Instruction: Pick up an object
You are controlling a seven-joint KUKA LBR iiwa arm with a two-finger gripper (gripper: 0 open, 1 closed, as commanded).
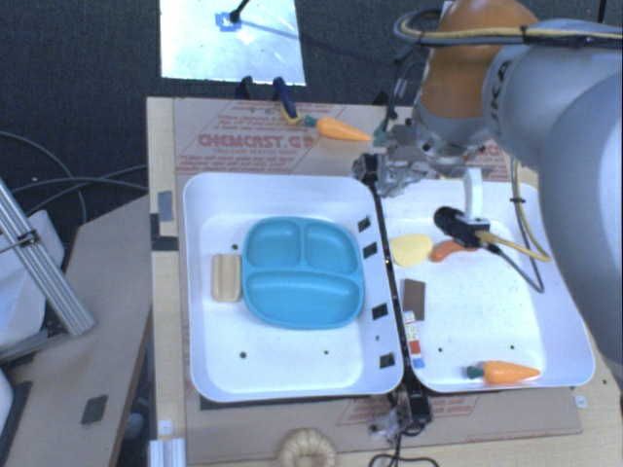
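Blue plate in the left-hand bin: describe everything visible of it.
The blue plate looks like matte plastic, a rounded rectangle with three compartments: two small at the far side, one wide one nearer. It lies flat, right side up, in the white bin. A tan block lies by its left edge; contact unclear.

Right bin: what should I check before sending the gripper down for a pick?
1. Gripper above a target: not ok. The gripper sits over the far end of the divider between the bins, above no object.
2. Targets present in the right bin: ok. Yellow piece, brown block and toy carrot lie there.
3. Toy carrot free of neighbours: ok, nothing lies beside it.
4. Brown block clear of the divider: not ok, it lies close beside it.
5. Yellow piece apart from the orange-red piece: cannot tell; they lie very close.
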